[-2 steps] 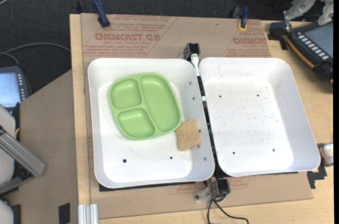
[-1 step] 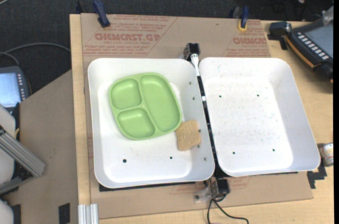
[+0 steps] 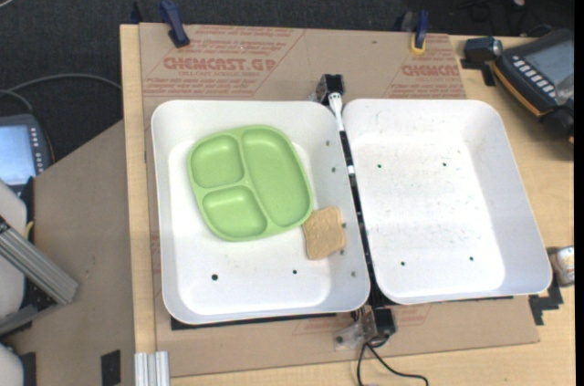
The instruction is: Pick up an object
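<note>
Left bin (image 3: 173,220): holds both candidate objects, on the side farther from where the arm reaches in.
Green plate (image 3: 248,183): three compartments, lying flat in the bin's upper left. Its low rim probably gives little to pinch.
Tan piece (image 3: 323,234): flat and slightly turned, touching the plate's lower right corner, close to the wall between the bins. Likely the easier grasp.
Right bin (image 3: 429,211): nearer the arm's entry side.
Claw: open or closed cannot be told, so no distance from it to either object can be judged.

The brown board (image 3: 274,56) under the bins has red print "CHEMCAST GP" at far left; at far right the same print is partly readable.
</note>
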Robot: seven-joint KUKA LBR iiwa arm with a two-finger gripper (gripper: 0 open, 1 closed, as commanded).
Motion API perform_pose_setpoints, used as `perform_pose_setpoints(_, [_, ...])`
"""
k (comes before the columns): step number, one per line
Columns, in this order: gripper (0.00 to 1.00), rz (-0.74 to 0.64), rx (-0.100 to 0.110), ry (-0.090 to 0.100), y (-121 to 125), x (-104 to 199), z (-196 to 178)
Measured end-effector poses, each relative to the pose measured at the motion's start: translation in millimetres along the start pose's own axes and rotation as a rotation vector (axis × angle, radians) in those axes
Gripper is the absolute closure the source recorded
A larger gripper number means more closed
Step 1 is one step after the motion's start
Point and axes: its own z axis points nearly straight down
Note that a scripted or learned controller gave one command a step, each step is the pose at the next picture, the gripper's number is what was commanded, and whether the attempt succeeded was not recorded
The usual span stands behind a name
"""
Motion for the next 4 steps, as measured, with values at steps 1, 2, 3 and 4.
perform_pose_setpoints(1, [1.0,0.0,-0.006,-0.004,4.1,-0.8,-10.7])
perform_pose_setpoints(2, [1.0,0.002,0.012,0.001,2.8,15.5,119.0])
perform_pose_setpoints(3, [1.0,-0.005,0.009,0.001,3.1,74.4,199.9])
perform_pose_setpoints(4, [1.0,-0.006,-0.022,-0.002,53.7,131.9,63.2])
